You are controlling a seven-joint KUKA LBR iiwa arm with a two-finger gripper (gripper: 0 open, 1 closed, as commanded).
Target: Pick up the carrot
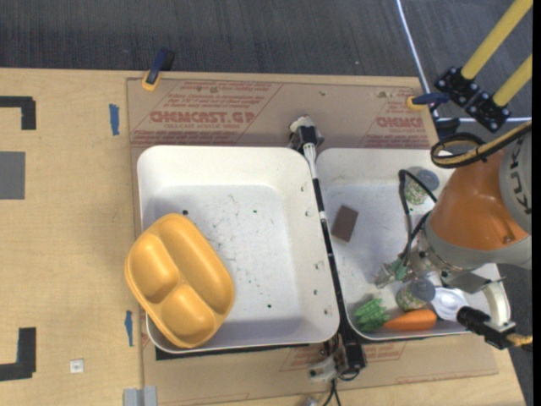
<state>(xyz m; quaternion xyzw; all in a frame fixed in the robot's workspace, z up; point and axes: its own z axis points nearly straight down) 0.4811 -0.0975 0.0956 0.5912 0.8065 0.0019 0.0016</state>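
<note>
The carrot [408,320], orange with a green leafy top [369,314], lies along the front wall of the right bin [372,184], its top pointing left. My gripper [401,271] hangs low in the right bin, just above and behind the carrot, under the grey wrist and the orange band [472,211]. Nothing orange shows in the gripper. The arm hides part of the bin's right side.
A brown block [345,222] lies in the right bin near the divider. A small greenish round item [416,194] sits behind the gripper. Grey and white items [433,295] crowd the carrot's right end. A yellow two-lobed tray [179,279] covers the left bin's [228,176] front-left corner.
</note>
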